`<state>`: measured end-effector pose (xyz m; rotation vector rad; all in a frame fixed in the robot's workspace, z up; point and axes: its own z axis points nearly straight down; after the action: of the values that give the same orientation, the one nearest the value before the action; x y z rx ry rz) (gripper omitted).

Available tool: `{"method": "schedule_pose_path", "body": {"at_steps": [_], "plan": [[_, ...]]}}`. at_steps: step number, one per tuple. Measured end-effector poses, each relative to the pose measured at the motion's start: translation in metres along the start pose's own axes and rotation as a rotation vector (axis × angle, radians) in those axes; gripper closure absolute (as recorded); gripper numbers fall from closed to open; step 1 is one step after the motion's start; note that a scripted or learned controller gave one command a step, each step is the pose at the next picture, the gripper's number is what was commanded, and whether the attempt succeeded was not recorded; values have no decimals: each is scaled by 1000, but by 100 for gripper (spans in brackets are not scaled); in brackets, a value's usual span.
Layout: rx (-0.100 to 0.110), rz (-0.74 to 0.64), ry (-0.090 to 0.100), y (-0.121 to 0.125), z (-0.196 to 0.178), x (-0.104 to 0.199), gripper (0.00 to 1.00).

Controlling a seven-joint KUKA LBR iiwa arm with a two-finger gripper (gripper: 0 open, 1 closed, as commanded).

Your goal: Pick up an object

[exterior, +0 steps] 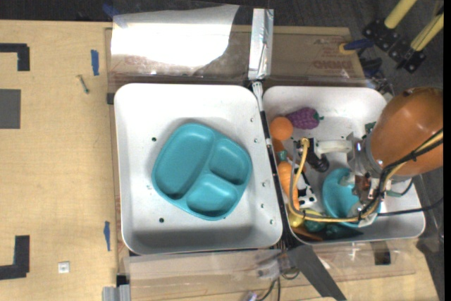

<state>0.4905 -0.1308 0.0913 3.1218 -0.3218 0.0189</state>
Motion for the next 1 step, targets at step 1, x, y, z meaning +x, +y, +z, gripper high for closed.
{"method": "schedule_pose_path", "body": {"at_steps": [1], "plan": [[6, 134, -6, 39, -97, 108, 0]]}}
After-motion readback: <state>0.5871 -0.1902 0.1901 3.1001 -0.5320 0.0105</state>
